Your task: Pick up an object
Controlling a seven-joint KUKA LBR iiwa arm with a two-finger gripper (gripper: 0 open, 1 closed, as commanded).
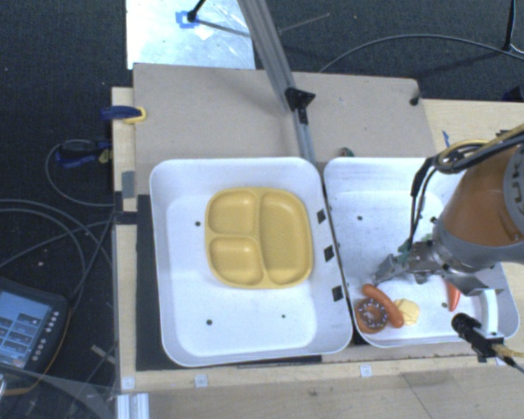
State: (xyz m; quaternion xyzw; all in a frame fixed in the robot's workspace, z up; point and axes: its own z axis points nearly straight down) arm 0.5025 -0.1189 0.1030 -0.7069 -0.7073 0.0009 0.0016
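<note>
Several small toy foods lie in the front part of the right bin [367, 190]. An orange sausage [382, 302] rests against a brown ring doughnut [369, 316], and a pale yellow piece [408, 310] lies just right of them. A small red-orange piece [454, 297] sits further right, partly hidden by the wrist. My gripper [395, 268] hangs low over the right bin, just above and behind the sausage, pointing left. Nothing is seen held in it.
A yellow three-section plate [260, 236] lies in the middle of the left bin [179, 321]. A grey slanted pole [275, 55] crosses the back of the bench and ends near the gap between the bins. The arm's orange body [489, 208] covers the right bin's right side.
</note>
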